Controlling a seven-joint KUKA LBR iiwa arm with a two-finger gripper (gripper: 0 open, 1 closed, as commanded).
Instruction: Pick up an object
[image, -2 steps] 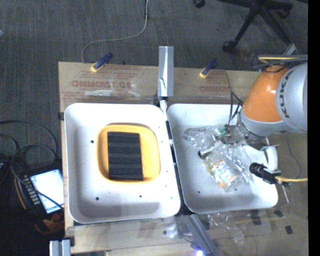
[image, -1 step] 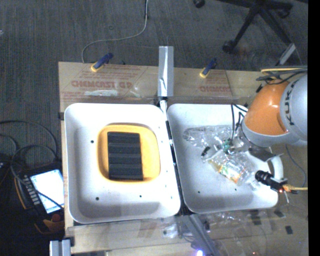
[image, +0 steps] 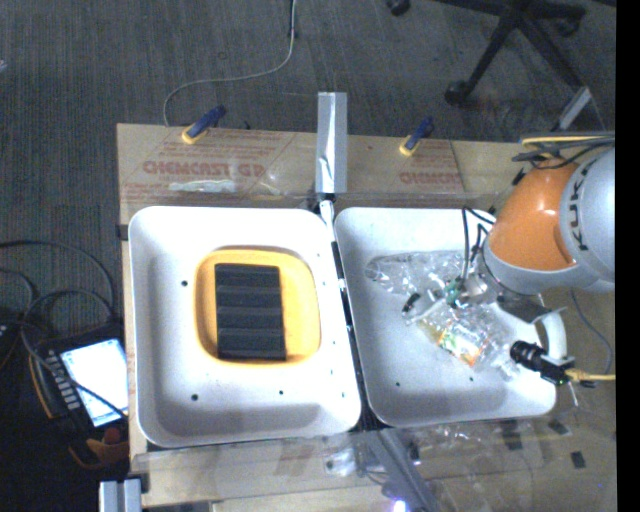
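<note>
Arm (image: 560, 225) reaches over right bin (image: 385, 385); gripper (image: 455, 293) sits amid clear plastic packets (image: 465, 335), its grip state indiscernible.

Glossy white plastic bins (image: 160, 300), crinkled clear plastic wrap (image: 455, 325), matt black ribbed pad (image: 250, 312).

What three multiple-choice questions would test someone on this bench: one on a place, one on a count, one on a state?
1. Where does the yellow tray with the black ridged block lie?
A. left bin
B. right bin
C. the floor

2. How many white bins are on the bench?
A. one
B. two
C. three

3. The clear plastic packets are:
A. neatly stacked
B. loosely crumpled
C. boxed

Answers: 1 A, it sits mid left bin. 2 B, two lie side by side. 3 B, they lie crinkled in the right bin below the arm.
</note>
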